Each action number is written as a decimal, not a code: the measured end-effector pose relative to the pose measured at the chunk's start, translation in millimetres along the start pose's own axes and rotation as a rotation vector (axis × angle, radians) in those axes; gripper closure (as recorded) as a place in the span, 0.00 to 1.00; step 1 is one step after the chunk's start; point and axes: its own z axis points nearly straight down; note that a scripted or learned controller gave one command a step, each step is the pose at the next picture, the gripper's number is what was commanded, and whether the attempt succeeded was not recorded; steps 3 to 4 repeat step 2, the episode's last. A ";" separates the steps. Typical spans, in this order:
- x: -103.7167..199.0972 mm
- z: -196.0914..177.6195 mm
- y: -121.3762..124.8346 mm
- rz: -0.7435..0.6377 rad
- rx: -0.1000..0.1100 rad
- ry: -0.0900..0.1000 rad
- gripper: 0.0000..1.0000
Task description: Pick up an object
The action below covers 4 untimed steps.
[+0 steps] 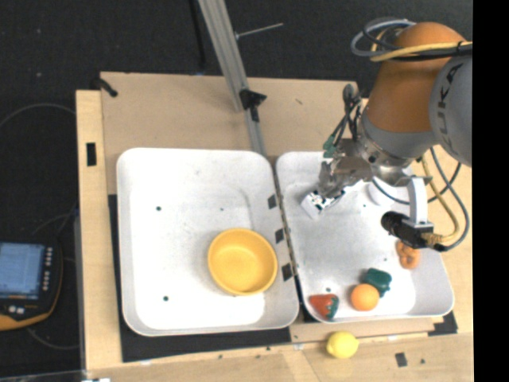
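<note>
Objects for picking lie mostly in the right white bin, a shallow plastic tray with rounded corners and a faintly speckled floor. Along its near edge sit three small rounded pieces: a red toy fruit in the near-left corner, a smooth orange ball-shaped fruit beside it, and a dark green chunky piece touching the orange one from behind. A small orange item rests near the right wall, partly hidden by the arm's hardware.

The left white bin, of the same shape and material, holds a glossy yellow bowl, round and upright, near its near-right corner.

A lemon-yellow, egg-shaped fruit lies outside the bins on the tan wooden bench, just past the right bin's near rim.

The grey arm with its rounded orange band reaches in from the right, trailing looped cables. Its gripper hangs low over the far-left part of the right bin, above or against a small white boxy shape with dark marks; this may be an object or part of the tool, as the view is too coarse to settle it. Whether the gripper is clenched or released cannot be told.

A slanted grey metal rail crosses the bench behind the bins.
</note>
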 end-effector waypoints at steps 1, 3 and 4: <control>47.5 9.3 5.5 -0.002 0.003 -0.001 1.00; 95.6 24.6 1.1 -0.002 0.001 -0.002 1.00; 95.6 24.6 1.1 -0.002 0.001 -0.002 1.00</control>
